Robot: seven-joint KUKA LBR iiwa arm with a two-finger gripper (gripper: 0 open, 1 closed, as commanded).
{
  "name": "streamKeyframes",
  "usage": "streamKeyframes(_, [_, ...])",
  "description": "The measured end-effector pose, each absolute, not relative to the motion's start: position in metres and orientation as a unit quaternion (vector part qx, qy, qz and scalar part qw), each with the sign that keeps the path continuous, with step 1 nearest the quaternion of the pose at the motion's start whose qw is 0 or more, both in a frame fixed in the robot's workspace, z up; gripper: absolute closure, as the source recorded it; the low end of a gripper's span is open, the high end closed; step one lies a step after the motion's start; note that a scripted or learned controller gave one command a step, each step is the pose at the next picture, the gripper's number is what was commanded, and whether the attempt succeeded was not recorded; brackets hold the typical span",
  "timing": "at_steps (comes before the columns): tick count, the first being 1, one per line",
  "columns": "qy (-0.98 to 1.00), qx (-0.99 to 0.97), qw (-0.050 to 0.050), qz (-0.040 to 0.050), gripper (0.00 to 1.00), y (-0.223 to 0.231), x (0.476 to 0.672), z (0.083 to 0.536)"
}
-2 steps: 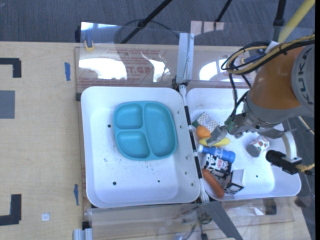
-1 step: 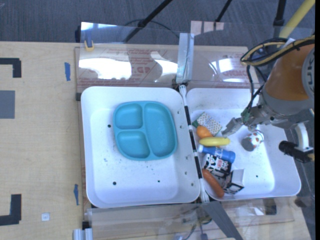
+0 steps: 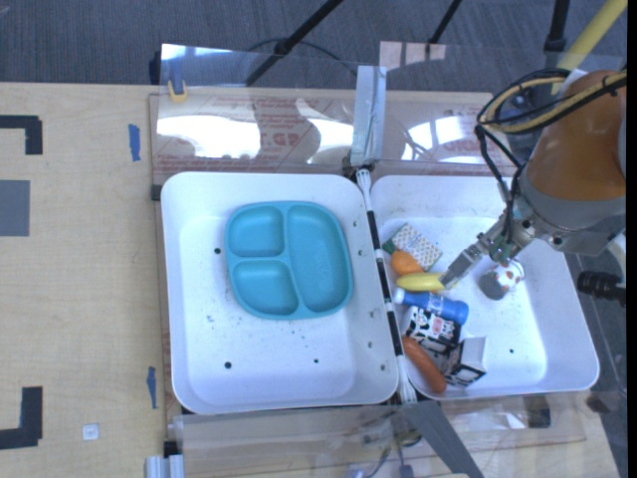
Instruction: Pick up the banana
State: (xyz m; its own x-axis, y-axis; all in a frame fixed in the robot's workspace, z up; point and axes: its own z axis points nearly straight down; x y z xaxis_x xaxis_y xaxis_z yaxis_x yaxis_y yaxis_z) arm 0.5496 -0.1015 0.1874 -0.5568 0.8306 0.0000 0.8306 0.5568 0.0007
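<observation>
The yellow banana (image 3: 419, 282) lies on its side at the left of the right bin (image 3: 557, 361), close to the divider between the bins. My gripper (image 3: 451, 272) reaches down and to the left from the grey and orange arm (image 3: 577, 167), and its tip is at the banana's right end. I cannot see whether it touches the banana.
An orange fruit (image 3: 404, 262) and a patterned packet (image 3: 417, 246) sit just behind the banana. A blue can (image 3: 439, 309), a black-and-white carton (image 3: 431, 330) and a carrot (image 3: 426, 366) lie in front of it. A small grey-and-white object (image 3: 498, 282) sits to the right. A blue divided plate (image 3: 289, 259) is in the left bin.
</observation>
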Motion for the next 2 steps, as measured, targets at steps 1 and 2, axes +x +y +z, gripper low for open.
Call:
streamKeyframes(1, [0.905,0.426,0.003,0.0007,0.0,-0.065,0.582,0.185])
streamKeyframes(2, [0.909,0.417,0.0,0.0002,0.0,-0.066,0.529,0.185])
